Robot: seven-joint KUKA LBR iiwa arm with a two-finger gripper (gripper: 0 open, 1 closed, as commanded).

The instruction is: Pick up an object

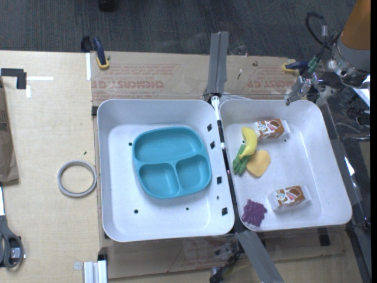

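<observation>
Pincer [300, 88] above right bin [330, 158] rear rim; state: cannot tell.
Nearest item: wrapped snack [271, 128], below-left of pincer; banana [250, 141] beyond it.

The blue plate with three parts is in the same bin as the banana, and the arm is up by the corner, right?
Not quite. The camera view shows the blue plate in the left bin, while the banana lies in the right bin. The rest holds: the gripper is up by the right bin's far corner.
</observation>
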